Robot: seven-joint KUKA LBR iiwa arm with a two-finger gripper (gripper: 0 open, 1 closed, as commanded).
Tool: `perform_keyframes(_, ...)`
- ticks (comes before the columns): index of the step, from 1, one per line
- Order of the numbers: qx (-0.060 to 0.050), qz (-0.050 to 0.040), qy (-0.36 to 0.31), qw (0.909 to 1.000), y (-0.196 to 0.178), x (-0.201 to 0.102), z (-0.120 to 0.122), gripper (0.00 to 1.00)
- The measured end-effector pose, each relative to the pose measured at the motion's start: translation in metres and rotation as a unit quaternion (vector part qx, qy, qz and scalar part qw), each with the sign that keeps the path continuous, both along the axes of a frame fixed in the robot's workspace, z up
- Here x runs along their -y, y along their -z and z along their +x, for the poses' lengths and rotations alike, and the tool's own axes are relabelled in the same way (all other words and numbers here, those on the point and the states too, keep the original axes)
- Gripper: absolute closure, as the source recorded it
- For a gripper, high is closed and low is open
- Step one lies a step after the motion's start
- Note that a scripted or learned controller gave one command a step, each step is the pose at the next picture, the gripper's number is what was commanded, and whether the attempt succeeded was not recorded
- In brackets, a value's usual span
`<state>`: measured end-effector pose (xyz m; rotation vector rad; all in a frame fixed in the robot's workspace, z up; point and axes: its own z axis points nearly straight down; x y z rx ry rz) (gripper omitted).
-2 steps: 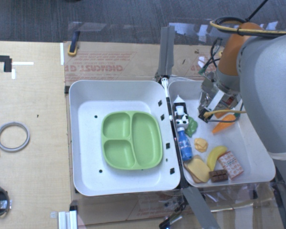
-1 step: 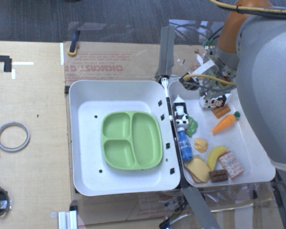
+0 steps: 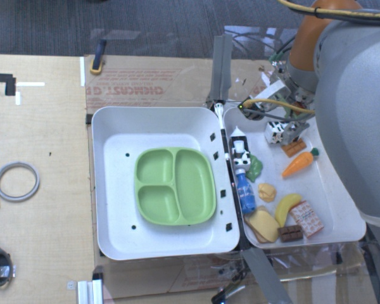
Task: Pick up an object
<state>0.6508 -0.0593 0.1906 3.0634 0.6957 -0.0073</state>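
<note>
Camera view: the gripper (image 3: 285, 130) hangs at the right bin's (image 3: 342, 198) far edge, jaw state impossible to tell, over the toy carrot (image 3: 297, 164); the left bin's (image 3: 107, 170) green tray (image 3: 175, 186) leaves wide margins.

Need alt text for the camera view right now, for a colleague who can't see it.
The grey arm reaches into the right bin's far end above a carrot, banana, blue bottle and other toys. The left bin holds a green divided plate.
</note>
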Motion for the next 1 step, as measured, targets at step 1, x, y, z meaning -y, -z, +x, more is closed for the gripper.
perform_keyframes(1, 0.0, 0.0011, -0.029, 0.9996, 0.1, 0.0409, -0.0667, 0.0)
